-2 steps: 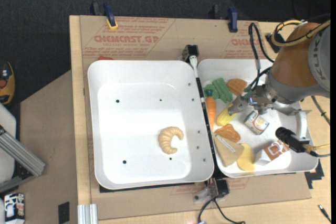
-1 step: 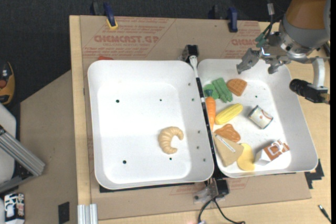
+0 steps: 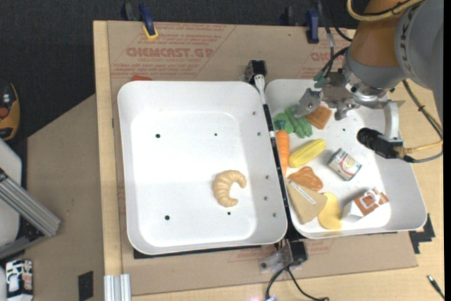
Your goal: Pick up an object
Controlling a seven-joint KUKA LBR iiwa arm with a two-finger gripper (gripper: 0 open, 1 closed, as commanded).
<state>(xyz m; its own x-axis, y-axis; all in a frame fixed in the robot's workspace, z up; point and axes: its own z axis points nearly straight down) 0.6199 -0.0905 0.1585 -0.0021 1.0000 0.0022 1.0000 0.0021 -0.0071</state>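
Over the right bin point(image 3: 416, 211), far corner: gripper point(image 3: 320, 108), fingers apparently clamped on an orange-brown block point(image 3: 319, 116), though the hold is uncertain. Step: grasp, pre-lift. Next: straight rise clear of the green toy point(image 3: 294, 124) and carrot point(image 3: 282, 146). Left bin point(image 3: 134, 151): croissant point(image 3: 230, 187).

Two white bins point(image 3: 134, 151): one croissant point(image 3: 230, 187) in the left, about eight toy foods point(image 3: 307, 151) in the right.
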